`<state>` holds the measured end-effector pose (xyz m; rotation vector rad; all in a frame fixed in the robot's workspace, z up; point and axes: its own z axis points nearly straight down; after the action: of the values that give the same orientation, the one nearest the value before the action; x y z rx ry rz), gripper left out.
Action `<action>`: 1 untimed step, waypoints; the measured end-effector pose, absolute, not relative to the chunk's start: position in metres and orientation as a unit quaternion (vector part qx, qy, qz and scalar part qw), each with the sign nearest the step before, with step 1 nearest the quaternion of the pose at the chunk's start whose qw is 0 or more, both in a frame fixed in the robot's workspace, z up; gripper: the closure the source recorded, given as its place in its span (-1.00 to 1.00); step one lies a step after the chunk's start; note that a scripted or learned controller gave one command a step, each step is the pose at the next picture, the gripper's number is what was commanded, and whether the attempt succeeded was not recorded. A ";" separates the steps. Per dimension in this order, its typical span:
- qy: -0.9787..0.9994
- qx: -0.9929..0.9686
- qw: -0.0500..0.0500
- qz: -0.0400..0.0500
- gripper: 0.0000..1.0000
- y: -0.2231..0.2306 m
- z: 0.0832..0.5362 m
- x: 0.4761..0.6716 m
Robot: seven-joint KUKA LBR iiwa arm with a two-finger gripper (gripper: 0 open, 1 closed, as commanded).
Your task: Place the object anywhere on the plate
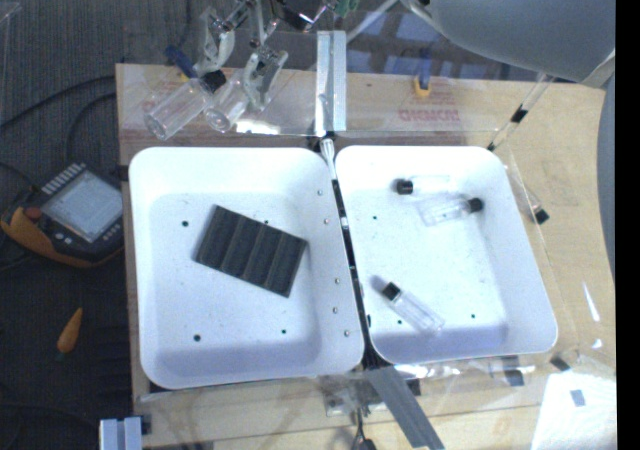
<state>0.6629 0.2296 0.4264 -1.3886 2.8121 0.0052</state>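
Wooden bench (570,188) | 2 white bins (side by side) | dark plate (250,250) left | claw (240,63) grip unclear

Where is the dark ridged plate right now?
The dark ridged plate lies flat in the left white bin, near its middle, tilted at an angle, left of the divider between the bins.
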 end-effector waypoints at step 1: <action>0.816 -0.578 0.002 0.002 1.00 0.226 0.415 0.669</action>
<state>0.6693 0.2256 0.4145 -1.8136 2.5598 0.0065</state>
